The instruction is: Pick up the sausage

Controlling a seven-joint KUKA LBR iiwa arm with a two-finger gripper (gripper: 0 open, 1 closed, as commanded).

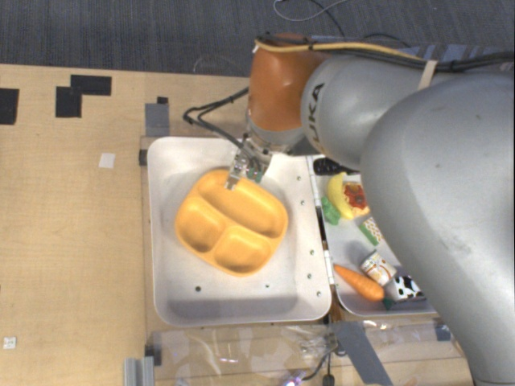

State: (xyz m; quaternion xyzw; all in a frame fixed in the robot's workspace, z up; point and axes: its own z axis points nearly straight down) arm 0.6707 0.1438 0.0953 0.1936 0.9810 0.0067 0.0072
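Observation:
My gripper (pixel 240 170) hangs below the orange wrist band (pixel 278 87), over the far edge of a yellow divided plate (pixel 232 222) in the left bin (pixel 165 240). Its tip is close above the plate's rear compartment, and I cannot tell whether it touches. A small green part shows at the gripper's right side. The grey arm covers much of the right bin (pixel 342 296).
The right bin holds an orange carrot (pixel 359 282), a small can (pixel 379 268), a black-and-white item (pixel 409 289), a yellow and red toy (pixel 350 196) and a green piece (pixel 330 211). Cables run behind the bins. Bare wooden bench lies to the left.

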